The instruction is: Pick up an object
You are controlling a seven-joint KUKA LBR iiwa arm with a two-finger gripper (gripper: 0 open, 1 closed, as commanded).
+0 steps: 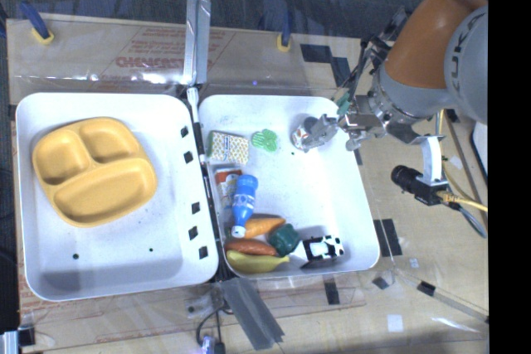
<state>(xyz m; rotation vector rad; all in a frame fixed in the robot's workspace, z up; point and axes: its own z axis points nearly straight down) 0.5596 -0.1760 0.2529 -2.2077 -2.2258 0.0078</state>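
My gripper (309, 133) hangs over the back right part of the right bin (340, 186), and no object shows in it. Just left of it lies a small green item (265, 140), and beside that a yellow patterned packet (228, 147). Along the bin's left side a blue bottle (243, 199) lies on a red-and-white pack (224, 177). At the front are an orange carrot (264, 225), a dark green piece (284, 239), a red piece (249, 247), a yellow banana (257, 263) and a black-and-white toy (322, 249).
The left bin (50, 261) holds a yellow divided plate (91, 170). A metal divider (197, 37) stands between the bins at the back. The middle and right of the right bin's floor show bare white.
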